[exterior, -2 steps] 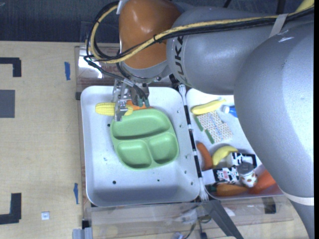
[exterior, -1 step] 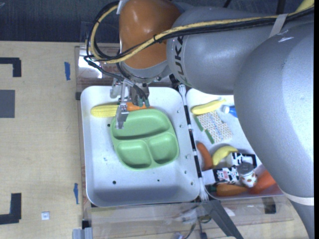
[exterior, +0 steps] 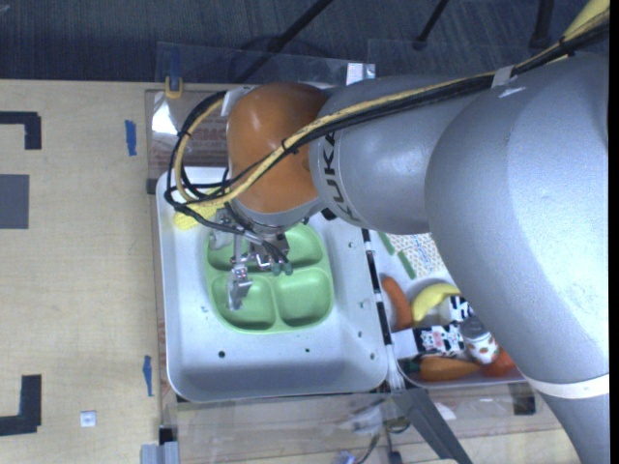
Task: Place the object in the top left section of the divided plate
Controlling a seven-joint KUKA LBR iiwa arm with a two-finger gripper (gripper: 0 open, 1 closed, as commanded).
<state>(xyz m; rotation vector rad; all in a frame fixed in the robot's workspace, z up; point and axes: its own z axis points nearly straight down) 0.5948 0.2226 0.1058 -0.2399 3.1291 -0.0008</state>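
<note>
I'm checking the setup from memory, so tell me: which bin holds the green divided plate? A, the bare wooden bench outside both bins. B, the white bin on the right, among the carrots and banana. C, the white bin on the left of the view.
C: the green divided plate lies in the left white bin, under the gripper.

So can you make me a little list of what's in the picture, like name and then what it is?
arm: grey, with an orange band, reaching in from the right
gripper: low over the green divided plate
plate: green, lying in the left white bin
right bin: holds an orange carrot, a yellow banana and other small toys
bench: light wood
</note>
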